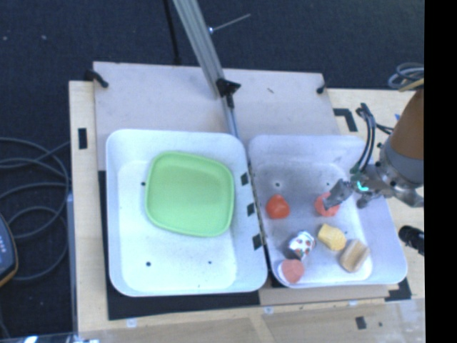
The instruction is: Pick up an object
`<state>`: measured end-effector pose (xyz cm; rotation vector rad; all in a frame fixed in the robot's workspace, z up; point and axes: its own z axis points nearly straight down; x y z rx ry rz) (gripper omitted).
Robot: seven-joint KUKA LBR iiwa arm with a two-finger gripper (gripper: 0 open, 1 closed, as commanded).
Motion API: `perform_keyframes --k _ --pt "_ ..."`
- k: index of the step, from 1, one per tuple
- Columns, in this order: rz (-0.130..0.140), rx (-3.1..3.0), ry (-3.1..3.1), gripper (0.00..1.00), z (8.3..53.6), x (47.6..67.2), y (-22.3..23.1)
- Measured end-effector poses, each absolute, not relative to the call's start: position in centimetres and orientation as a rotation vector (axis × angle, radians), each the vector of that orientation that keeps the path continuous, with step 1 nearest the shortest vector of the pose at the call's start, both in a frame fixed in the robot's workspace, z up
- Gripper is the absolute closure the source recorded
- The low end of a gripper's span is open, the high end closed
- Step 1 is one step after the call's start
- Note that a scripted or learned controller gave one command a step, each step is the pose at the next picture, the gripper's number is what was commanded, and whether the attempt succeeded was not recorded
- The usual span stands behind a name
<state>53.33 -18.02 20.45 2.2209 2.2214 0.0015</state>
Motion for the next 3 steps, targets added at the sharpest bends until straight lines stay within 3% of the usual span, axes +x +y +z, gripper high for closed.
perform_keyframes --k 1,3 --pt "0.001 2.221 2.221 0.0 20.4 53.3 -18.0" --pt "-0.001 2.222 2.221 0.0 10.0 53.6 -17.9"
